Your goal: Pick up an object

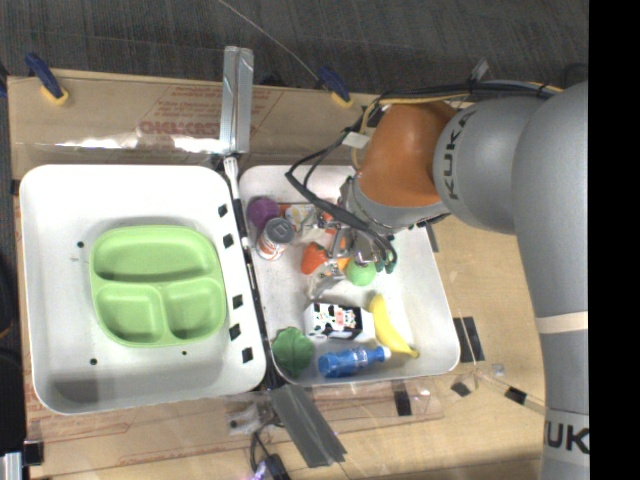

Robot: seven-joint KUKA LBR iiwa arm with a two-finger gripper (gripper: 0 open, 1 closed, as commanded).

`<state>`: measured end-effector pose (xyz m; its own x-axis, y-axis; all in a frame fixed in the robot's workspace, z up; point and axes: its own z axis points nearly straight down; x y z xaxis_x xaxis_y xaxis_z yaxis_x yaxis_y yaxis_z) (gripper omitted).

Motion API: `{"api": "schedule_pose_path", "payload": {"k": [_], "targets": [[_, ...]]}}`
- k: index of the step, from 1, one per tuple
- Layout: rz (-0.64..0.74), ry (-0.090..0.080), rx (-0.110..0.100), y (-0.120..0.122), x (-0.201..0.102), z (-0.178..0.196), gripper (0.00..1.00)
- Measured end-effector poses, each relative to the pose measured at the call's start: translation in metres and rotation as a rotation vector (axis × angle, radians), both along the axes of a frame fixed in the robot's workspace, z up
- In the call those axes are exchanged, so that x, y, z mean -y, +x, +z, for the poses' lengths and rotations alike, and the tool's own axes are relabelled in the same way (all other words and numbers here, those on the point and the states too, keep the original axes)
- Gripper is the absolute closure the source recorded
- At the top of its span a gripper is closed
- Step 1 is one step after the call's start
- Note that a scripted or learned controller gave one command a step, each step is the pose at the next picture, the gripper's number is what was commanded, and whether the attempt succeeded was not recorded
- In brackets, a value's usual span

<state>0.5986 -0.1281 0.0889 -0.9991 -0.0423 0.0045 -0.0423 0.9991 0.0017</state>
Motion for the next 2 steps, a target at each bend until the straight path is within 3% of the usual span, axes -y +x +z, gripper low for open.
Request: {"api": "schedule_pose_path", "payload": {"k": [1,2], "targets": [[-0.188,-0.001,-0.002,0.0035,-0.0288,0.0006,0.0],[-0.183,-0.006,-0.002,0.0044,-0.0275,0.0092,1.0]]}}
